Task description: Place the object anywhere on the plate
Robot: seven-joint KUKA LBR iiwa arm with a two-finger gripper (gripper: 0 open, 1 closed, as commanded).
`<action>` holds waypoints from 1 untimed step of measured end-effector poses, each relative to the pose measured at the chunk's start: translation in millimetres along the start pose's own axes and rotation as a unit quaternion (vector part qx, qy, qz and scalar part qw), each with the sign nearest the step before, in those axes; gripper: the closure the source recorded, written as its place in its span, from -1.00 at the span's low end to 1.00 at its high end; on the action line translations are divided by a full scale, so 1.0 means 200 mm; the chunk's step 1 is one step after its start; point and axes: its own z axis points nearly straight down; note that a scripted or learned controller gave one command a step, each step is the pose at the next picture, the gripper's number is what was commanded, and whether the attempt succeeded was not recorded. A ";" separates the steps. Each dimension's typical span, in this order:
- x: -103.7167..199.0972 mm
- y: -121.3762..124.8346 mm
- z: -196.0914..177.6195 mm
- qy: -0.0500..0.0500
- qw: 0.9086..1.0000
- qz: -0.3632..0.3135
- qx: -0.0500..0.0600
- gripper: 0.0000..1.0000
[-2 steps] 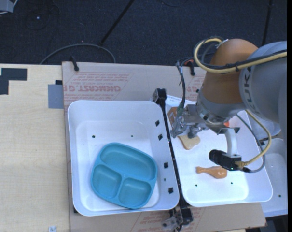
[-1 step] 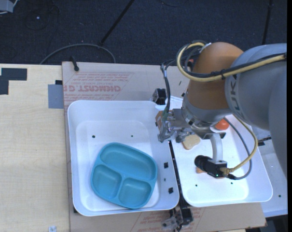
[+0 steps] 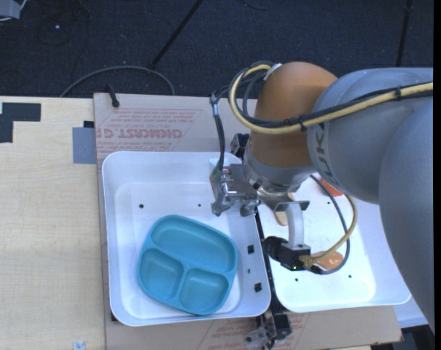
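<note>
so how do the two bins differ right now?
The left bin holds a blue plate; the right bin holds none. The arm hangs over the right bin, while the left bin lies mostly in open view. Both are shallow and white.

Two shallow white bins: the left bin (image 3: pixel 122 195) and the right bin (image 3: pixel 366 286). One blue plate (image 3: pixel 187 262) with three compartments. One grey arm (image 3: pixel 380 137) bearing one orange band (image 3: pixel 289 100). One bench (image 3: pixel 38 232).
</note>
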 end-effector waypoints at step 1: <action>0.27 -0.02 -0.02 0.000 1.000 0.000 0.000 1.00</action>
